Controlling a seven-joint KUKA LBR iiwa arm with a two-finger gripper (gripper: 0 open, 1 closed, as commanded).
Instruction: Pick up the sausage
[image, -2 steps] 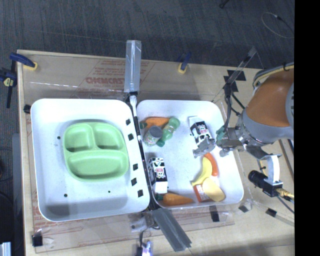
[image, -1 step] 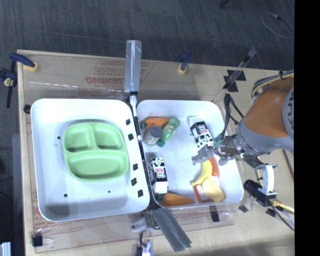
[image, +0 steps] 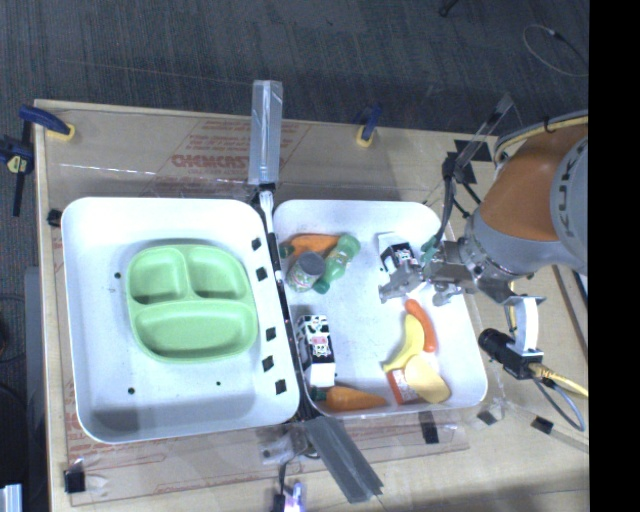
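Claw (image: 405, 285) hovered over right white bin (image: 440, 215), finger state unreadable. Curved red-orange sausage (image: 423, 328) lay just below it toward bin's near edge, long axis running roughly far-to-near, against yellow banana (image: 405, 350).

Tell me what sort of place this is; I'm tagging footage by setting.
Probably a robotics lab bench: two white bins taped and clamped onto a board, toy food like the sausage, and a robot arm reaching in.

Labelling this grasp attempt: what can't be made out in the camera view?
- Gripper: finger state too small and cluttered to read.
- Sausage: upper end meets the gripper; contact unclear.
- Carrot: left end tucked behind the milk carton.
- Arm: cut off at the right.
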